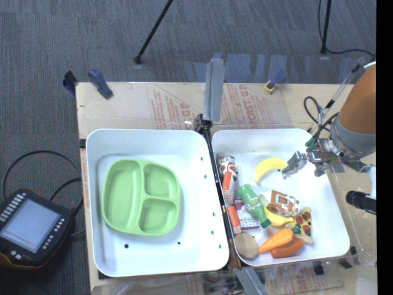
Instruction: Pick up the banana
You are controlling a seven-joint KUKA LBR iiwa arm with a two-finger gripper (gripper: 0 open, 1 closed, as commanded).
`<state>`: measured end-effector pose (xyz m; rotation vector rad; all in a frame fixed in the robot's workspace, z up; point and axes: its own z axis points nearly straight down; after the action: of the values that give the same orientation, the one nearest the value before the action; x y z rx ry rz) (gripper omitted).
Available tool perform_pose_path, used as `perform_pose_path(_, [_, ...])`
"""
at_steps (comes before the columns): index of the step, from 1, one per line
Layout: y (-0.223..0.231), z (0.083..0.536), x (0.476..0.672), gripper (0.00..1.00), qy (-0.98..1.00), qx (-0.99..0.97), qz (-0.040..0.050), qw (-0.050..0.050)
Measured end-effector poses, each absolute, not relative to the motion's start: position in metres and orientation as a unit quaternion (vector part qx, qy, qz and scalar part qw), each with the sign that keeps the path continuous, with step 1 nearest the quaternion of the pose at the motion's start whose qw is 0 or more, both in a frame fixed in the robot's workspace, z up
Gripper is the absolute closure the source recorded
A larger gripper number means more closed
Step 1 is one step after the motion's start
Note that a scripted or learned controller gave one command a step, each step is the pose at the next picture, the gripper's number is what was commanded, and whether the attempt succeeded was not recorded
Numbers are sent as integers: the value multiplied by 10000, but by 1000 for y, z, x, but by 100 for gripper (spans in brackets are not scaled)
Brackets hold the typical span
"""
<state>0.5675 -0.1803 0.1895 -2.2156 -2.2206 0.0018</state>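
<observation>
The yellow banana (270, 166) lies in the upper middle of the right bin (325, 238), curved and free of the other toys. My gripper (307, 166) hovers just to the right of it, over the bin's upper right part. Its two fingers (294, 164) stand spread apart and open, with nothing between them. The banana's right tip is a short way from the left finger, and I cannot tell whether they touch.
Below the banana lie a green bottle (253, 203), a toast piece (284, 201), a pizza slice (302, 223), a carrot (279, 239), and a can (227, 171) by the left wall. The left bin (92, 146) holds a green divided plate (141, 196).
</observation>
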Motion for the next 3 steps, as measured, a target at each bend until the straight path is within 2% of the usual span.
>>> perform_pose_path(1, [-198,192,620,0,-7926,-6097,-1,-2])
perform_pose_path(2, [-172,163,618,0,-8390,-5442,-1,11])
perform_pose_path(3, [-174,156,637,0,-8835,-4684,-5,-10])
